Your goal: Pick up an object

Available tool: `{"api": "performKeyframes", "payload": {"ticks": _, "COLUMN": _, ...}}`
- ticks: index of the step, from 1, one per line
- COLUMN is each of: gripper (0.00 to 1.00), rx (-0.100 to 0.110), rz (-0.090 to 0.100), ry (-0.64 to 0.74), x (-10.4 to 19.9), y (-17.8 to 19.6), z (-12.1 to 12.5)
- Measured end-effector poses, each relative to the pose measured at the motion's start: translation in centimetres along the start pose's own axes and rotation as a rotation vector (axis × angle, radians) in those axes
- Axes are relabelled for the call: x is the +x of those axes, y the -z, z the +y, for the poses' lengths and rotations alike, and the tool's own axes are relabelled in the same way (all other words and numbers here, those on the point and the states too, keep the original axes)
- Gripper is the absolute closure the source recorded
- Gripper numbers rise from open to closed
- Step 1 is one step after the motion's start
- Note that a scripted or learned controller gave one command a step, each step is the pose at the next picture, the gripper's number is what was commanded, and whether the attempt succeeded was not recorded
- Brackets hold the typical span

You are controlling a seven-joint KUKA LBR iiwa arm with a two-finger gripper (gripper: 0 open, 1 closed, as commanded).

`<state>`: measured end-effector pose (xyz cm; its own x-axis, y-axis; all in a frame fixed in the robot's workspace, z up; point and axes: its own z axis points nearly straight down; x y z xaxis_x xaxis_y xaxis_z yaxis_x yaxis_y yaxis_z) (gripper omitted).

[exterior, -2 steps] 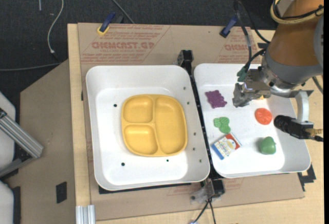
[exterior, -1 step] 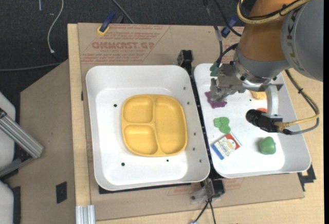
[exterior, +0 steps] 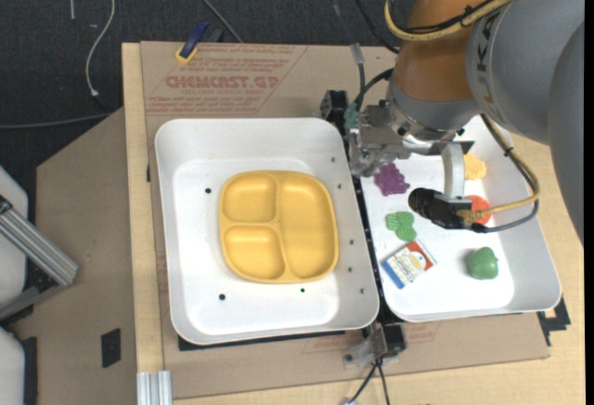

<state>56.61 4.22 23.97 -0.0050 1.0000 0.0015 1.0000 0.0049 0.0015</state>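
Note:
In the camera view my gripper (exterior: pixel 373 150) hangs over the far left corner of the right bin (exterior: pixel 520 296), close to the wall between the two bins. A purple bunch of grapes (exterior: pixel 393 178) lies just below and right of it, apart from it as far as I can see. Nearer the front lie a small green leafy piece (exterior: pixel 402 225), a white, blue and red packet (exterior: pixel 407 264) and a green round fruit (exterior: pixel 483 262). An orange-red piece (exterior: pixel 478 207) and a yellow piece (exterior: pixel 474 167) lie partly hidden behind the arm.
The left bin (exterior: pixel 186 208) holds a yellow plate (exterior: pixel 278 227) with three compartments. The grey arm with its orange band (exterior: pixel 455 4) covers the far part of the right bin. Both bins rest on a cardboard sheet (exterior: pixel 232 78).

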Motion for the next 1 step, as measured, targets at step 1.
{"api": "performKeyframes", "payload": {"ticks": 1, "gripper": 1.00, "rx": -0.002, "rz": 0.000, "ry": 0.000, "x": 4.91, "y": 0.01, "z": 3.33}}
